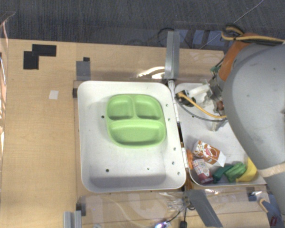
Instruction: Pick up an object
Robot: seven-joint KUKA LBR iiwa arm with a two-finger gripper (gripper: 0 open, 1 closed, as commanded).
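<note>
1. Layout: the table [38,141] carries two shallow white bins side by side. The left bin [92,172] holds a green divided tray [135,119], lying flat near its centre. The right bin [195,127] holds the loose items.

2. Candidate objects: a small cluster lies in the near corner of the right bin. It comprises an orange-and-white snack packet [206,153], a dark red-purple item [202,171] just below it, a green toy [229,171] beside that, and a yellow item [250,171] partly hidden under the arm. The items in the cluster touch or nearly touch one another.

3. Arm position: the arm [263,108] reaches in from the right and covers much of the right bin. The tool [210,95] sits at the far end of that bin, among yellow and white cabling.

4. Tool state: the arm and cabling obscure the tool; cannot tell whether it is wide or narrow. No object is visible in it.

5. Task progress: judged as not yet achieved. All visible objects rest in the bins; none is lifted.

6. Relative position: the cluster lies well apart from the tool, toward the near edge of the same bin. The green tray lies in the neighbouring bin, across the dividing walls.

7. Remaining work, as judged: reach an object, close on it, and lift it.
</note>
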